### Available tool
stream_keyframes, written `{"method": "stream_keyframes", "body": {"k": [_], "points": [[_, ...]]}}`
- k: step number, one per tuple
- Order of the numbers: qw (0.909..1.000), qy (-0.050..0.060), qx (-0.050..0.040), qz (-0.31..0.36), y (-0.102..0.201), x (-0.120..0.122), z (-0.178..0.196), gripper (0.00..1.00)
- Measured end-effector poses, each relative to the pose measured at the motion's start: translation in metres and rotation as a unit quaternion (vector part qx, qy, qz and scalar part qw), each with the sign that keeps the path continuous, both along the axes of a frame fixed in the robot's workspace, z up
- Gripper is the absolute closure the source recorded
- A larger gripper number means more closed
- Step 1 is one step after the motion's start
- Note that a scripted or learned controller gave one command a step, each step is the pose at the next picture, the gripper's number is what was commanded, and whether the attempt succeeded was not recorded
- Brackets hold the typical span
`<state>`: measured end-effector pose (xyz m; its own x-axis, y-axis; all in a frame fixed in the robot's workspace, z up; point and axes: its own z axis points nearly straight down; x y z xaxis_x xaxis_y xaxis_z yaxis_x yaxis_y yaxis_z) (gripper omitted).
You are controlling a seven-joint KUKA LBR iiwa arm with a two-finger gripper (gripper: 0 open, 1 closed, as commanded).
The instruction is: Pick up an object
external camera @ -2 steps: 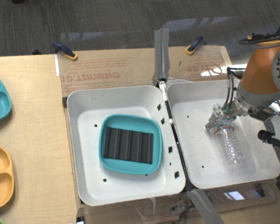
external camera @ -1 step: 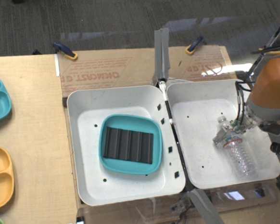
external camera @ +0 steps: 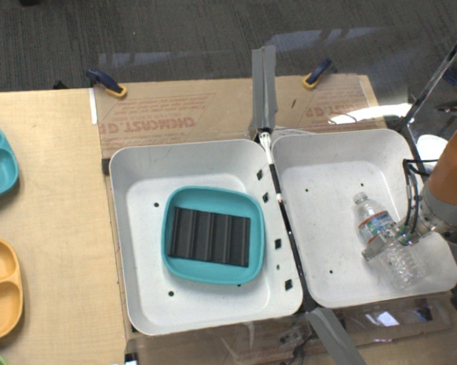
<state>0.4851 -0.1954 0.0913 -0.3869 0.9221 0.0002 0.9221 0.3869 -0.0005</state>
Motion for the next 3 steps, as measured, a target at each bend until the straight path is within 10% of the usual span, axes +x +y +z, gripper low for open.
{"method": "stream_keyframes", "body": {"k": [1, 2, 3], "points": [[0.9987, 0.0, -0.0001, -0.05, 0.041, 0.05, 0.0, 0.0], [0.9987, 0.0, -0.0005, -0.051, 0.04, 0.05, 0.009, 1.0], [0.9991, 0.0, -0.0005, -0.041, 0.129, 0.037, 0.1, 1.0]]}}
